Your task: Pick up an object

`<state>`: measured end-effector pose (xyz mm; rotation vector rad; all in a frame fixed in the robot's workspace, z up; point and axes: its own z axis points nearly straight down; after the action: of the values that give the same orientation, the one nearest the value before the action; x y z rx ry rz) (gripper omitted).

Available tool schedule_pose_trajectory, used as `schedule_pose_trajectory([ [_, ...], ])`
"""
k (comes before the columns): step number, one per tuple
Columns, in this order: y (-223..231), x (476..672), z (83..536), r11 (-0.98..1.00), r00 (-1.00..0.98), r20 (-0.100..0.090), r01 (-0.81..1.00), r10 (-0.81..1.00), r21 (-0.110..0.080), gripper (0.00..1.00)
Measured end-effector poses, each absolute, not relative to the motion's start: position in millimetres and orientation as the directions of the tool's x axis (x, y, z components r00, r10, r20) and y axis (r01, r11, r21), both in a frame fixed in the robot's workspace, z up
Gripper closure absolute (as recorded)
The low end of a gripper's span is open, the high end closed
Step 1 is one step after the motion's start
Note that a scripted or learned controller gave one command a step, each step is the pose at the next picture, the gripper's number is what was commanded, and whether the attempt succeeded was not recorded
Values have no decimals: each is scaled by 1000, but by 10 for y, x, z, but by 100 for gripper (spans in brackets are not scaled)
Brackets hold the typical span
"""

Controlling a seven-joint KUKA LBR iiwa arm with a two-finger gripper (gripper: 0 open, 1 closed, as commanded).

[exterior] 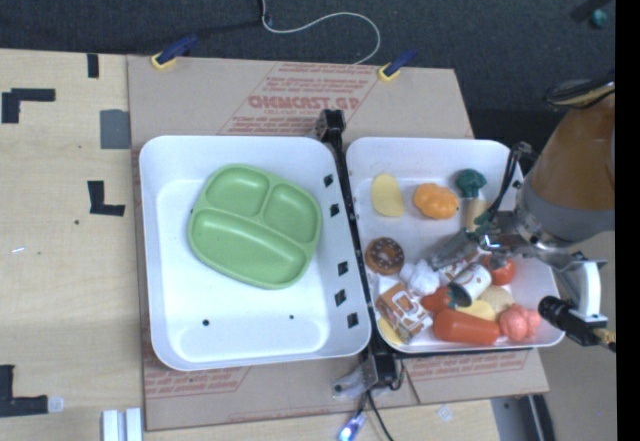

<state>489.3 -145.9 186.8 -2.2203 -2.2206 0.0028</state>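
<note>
Pincer (455, 254) low in my right bin (420, 151), grip state unclear.
Toy foods crowd it: donut (385, 255) just left, orange (435, 200) beyond, sausage (465, 328) nearer.

The gripper (452, 257) lies low over the toy food, its fingertips lost against the clutter beneath, so their spread cannot be read; the white-and-red item (473, 280) just under it is partly covered and too small to name; behind the gripper, the arm (572, 179) is cut off by the frame's right edge.
</note>
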Motion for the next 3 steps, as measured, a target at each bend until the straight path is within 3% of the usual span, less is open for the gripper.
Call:
schedule_pose_trajectory([
  [1, -806, 4859, 3326, 10, -10, 1, 1000, 1000, 15, 0],
  [2, -837, 4840, 3339, 3, -3, 0, 1000, 1000, -2, 100],
  [3, -279, 4848, 4616, 6, -6, 0, 1000, 1000, 15, 100],
])
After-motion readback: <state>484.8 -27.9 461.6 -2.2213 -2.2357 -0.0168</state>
